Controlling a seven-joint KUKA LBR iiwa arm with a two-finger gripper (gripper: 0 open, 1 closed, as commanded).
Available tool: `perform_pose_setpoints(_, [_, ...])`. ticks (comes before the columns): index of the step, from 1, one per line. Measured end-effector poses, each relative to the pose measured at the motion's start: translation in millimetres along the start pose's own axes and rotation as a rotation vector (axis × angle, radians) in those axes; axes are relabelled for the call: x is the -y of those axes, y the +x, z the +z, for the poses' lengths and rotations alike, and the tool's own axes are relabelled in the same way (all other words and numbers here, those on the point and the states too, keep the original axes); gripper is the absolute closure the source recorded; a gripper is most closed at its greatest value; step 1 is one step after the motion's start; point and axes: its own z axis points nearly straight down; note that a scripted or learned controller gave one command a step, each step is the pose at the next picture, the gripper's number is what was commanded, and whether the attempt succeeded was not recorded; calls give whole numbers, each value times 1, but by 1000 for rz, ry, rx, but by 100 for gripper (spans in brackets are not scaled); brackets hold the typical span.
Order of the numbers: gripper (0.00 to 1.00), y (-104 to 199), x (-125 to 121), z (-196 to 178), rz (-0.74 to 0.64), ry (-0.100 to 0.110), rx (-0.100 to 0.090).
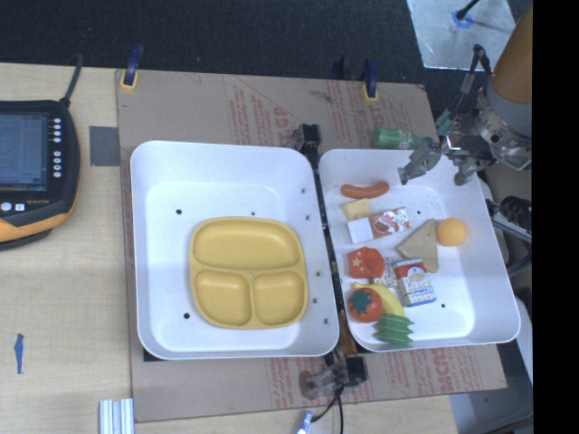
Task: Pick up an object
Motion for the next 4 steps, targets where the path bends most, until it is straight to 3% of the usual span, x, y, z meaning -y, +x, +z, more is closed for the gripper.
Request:
perform_pose_setpoints(1, [0,5,1,148,-1,4,0])
perform_pose_setpoints(2, [0,5,-67,194,0,0,1])
perform_pose_setpoints(4, [0,-38,36,194,-1,0,0])
